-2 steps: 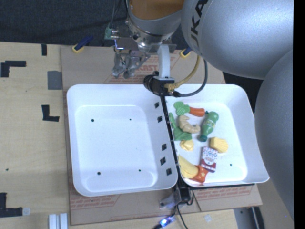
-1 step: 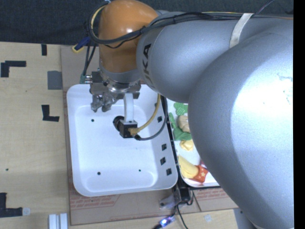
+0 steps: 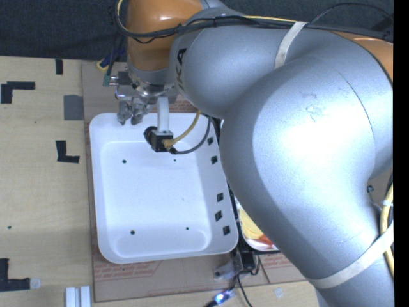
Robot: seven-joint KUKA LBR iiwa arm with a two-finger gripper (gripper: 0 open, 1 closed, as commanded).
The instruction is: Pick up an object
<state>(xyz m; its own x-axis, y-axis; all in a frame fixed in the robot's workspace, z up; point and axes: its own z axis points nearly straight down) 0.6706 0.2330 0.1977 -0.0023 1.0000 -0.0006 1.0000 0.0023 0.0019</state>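
Reaches in from the right as a bulky grey arm (image 3: 300, 139), with the orange band (image 3: 153, 11) at the top of the view. Carries the gripper (image 3: 131, 115) low over the far rim of the left bin (image 3: 97, 190), near that bin's far left corner. Cannot tell whether the claw is released or clenched; shows nothing plainly grasped. Hangs a small black-tipped white part (image 3: 161, 133) with a looping cable just beside the gripper, above the bin's white floor. Hides most of the right bin (image 3: 241, 221) under the arm. Leaves only a sliver of an orange-and-yellow object (image 3: 259, 240) peeking out there, well apart from the gripper. Rests both bins on the brown bench (image 3: 38, 190) marked with black tape (image 3: 64, 151).
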